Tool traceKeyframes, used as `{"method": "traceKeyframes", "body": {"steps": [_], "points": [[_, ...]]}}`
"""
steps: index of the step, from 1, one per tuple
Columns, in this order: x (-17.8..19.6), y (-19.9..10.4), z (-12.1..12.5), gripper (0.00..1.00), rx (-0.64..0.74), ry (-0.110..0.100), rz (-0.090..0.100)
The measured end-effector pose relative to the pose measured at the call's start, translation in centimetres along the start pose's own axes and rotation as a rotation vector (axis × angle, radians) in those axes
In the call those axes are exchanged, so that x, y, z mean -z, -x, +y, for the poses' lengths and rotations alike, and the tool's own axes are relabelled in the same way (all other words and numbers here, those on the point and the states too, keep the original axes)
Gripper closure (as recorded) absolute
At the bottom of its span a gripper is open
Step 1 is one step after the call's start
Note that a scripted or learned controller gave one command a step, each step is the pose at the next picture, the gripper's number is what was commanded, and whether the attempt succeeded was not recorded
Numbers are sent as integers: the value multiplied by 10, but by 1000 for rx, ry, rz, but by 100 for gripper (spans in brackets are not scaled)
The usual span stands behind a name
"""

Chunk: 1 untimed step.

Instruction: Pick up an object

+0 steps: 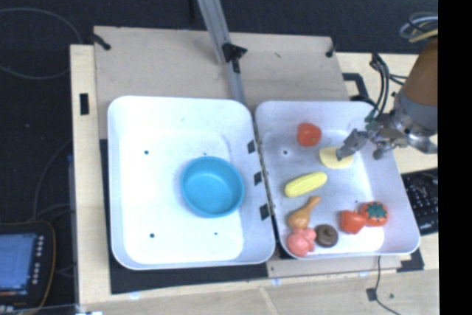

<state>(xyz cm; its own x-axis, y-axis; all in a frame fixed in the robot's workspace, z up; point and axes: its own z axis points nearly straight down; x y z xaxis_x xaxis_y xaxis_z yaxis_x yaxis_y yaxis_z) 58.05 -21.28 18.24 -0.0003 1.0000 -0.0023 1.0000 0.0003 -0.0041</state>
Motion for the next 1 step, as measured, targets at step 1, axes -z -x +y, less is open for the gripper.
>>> {"method": "traceKeyframes", "body": {"steps": [1], "points": [[-60,-1,8,0,2,1,1]]}}
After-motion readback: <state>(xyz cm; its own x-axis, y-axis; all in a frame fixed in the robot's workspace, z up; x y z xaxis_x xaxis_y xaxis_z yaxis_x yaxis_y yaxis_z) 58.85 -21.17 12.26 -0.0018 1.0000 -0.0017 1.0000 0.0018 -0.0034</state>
